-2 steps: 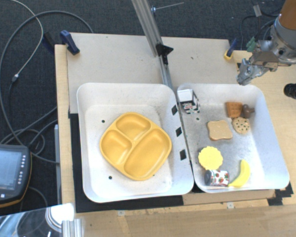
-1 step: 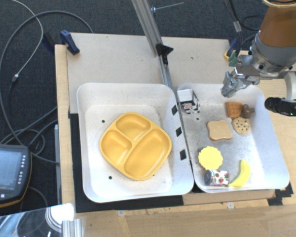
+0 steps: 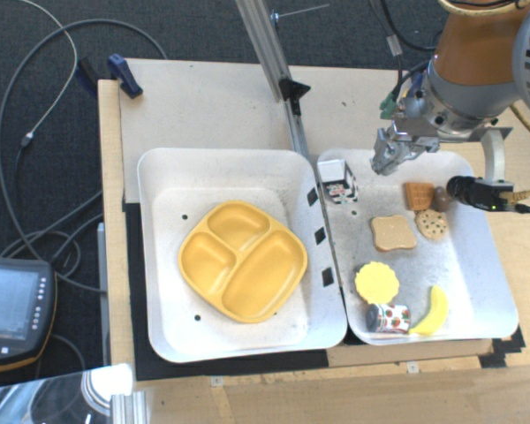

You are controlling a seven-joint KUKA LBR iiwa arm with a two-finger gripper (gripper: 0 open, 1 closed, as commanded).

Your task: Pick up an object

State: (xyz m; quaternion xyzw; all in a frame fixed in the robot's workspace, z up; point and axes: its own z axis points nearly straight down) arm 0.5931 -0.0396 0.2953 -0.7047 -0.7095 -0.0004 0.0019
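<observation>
Nearest my camera, along the front wall of the right shallow white plastic bin (image 3: pixel 503 312), I see a small printed can (image 3: pixel 389 318) lying on its side with its long axis running left to right, and touching its right end a curved yellow toy banana (image 3: pixel 431 313) whose long axis tilts up toward the far right, tip pointing away from me. Just behind the can sits a flat yellow scalloped disc (image 3: pixel 376 282), and farther back a tan slice of toy bread (image 3: pixel 393 233) lying flat, with a round chocolate-chip cookie (image 3: pixel 433 226) just beside it on the right and a brown ridged block (image 3: pixel 417 194) beyond that. A small white carton with dark print (image 3: pixel 335 182) stands in the far left corner of this bin, against the divider. The grey metal claw (image 3: pixel 387 161) hangs over the bin's far rim, left of the brown block, and I see nothing between its fingers; I cannot tell how far they are spread from this angle. The orange-banded arm (image 3: pixel 481 25) rises from it to the upper right. The left white bin (image 3: pixel 159 325) holds a glossy yellow three-compartment plate (image 3: pixel 242 261), turned diagonally, with bare floor around it on all sides. The middle of the right bin, between bread and banana, is open. The pale wooden bench (image 3: pixel 203 104) shows behind both bins.
</observation>
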